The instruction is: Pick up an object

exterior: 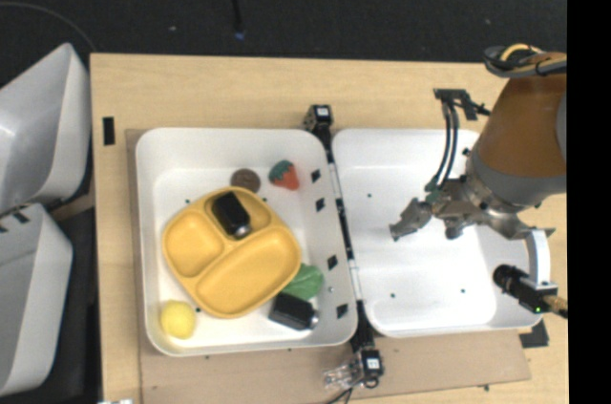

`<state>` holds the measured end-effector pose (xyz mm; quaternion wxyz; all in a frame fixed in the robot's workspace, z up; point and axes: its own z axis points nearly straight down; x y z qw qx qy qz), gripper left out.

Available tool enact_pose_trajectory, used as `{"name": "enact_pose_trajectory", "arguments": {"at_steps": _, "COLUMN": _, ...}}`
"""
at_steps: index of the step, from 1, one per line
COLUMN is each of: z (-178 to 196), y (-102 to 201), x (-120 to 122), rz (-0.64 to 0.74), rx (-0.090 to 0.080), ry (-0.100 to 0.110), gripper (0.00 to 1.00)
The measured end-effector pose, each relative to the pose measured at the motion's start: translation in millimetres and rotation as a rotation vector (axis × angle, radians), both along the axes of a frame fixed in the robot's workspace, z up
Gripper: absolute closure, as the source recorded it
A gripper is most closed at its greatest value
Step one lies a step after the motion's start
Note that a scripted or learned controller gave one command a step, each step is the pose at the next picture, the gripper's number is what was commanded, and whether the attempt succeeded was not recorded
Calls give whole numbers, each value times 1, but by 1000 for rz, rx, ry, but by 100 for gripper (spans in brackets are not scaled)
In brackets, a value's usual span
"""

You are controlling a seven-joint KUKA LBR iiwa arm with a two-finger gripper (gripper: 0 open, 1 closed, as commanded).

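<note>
**Gripper over the right bin, every object in the left one**

Camera view, looking down at a slant. The gripper (pixel 409 223) hangs over the bare floor of the right bin (pixel 382 163), its grey fingertips pointing toward the divider between the two bins. The tips appear close together with nothing between them, though how far they stand apart is hard to judge at this angle. The arm (pixel 520 139) enters from the right side of the bench.

All candidate objects lie in the left bin (pixel 153 154), across the divider from the fingers. Nearest are the red strawberry (pixel 282 173) by the far wall and the green piece (pixel 307 278) beside the divider, with a black block (pixel 292 311) just in front of it at the near wall. The yellow divided plate (pixel 234 264) fills the bin's middle, its long axis running from far-left to near-right, and a second black block (pixel 231 213) rests in its upper compartment. A brown round piece (pixel 245 179) sits beyond the plate; a yellow ball (pixel 177 319) lies in the near-left corner, farthest from the fingers.

Judgement: any grasp calls first for a move leftward over the divider.
</note>
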<state>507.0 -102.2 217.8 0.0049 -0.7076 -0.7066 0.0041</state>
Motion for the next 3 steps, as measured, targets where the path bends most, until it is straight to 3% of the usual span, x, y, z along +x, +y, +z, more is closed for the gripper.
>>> {"name": "enact_pose_trajectory", "arguments": {"at_steps": 1, "z": 7, "y": 0, "x": 3, "rz": 3, "rx": -2, "ry": -14, "gripper": 0}}
{"name": "enact_pose_trajectory", "arguments": {"at_steps": 3, "z": -115, "y": -4, "x": -9, "rz": 0, "rx": -1, "ry": -8, "gripper": 0}}
